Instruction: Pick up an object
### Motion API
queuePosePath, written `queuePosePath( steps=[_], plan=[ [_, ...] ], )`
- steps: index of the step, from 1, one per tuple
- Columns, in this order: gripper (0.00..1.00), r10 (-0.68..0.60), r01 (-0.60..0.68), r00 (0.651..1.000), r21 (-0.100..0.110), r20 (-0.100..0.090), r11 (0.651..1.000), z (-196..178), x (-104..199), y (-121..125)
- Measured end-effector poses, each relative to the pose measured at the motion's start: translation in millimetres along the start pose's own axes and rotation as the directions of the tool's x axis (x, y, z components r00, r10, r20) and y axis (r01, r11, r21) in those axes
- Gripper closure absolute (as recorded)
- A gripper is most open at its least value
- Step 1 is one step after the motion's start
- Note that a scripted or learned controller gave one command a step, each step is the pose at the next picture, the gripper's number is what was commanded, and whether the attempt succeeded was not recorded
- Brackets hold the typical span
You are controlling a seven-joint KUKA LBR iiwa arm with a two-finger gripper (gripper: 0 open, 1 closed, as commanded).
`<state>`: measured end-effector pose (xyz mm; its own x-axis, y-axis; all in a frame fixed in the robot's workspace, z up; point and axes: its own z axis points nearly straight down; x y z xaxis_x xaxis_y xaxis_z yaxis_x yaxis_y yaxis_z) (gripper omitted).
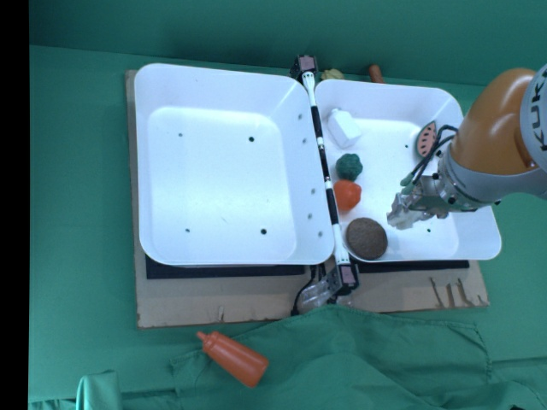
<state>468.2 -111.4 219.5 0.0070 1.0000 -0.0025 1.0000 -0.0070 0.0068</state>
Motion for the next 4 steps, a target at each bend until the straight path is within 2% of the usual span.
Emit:
queuePosePath(
  steps=[1,2,3,4],
  plan=[
    [1.00,0.004,-0.004,1.000,-0.003,0.005,1.000,-57.5,-78.2,0.0],
    [1.00,-0.007,0.007,1.000,-0.010,0.005,1.000,-150.3,-75.9,55.4],
    [1.00,0.001,-0.001,1.000,0.010,-0.002,1.000,-95.1,-76.5,-2.8],
    [1.00,-0.005,0.006,1.000,-0.007,0.004,1.000,-182.8,-76.3,21.7]
  ],
)
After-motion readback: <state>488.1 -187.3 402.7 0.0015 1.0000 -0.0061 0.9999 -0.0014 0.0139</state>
